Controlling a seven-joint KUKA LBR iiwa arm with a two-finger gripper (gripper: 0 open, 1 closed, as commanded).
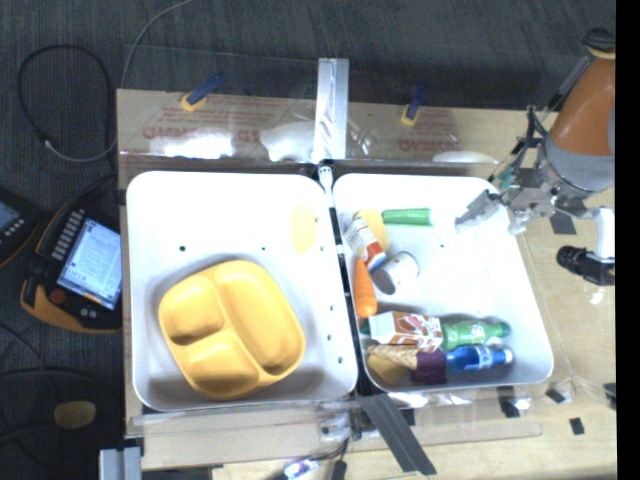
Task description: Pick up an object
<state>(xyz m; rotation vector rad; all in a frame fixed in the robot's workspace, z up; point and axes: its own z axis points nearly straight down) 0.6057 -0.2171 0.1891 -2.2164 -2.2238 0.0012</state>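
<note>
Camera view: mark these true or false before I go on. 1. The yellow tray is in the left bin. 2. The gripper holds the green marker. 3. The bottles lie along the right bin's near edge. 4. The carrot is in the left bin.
1. True: the yellow tray lies in the left bin.
2. False: the gripper is apart from the green marker.
3. True: green bottle, blue bottle.
4. False: the carrot is in the right bin.

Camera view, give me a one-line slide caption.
Grey arm's gripper hovers over the cluttered right white bin; a yellow divided plastic tray fills the left white bin.
</note>
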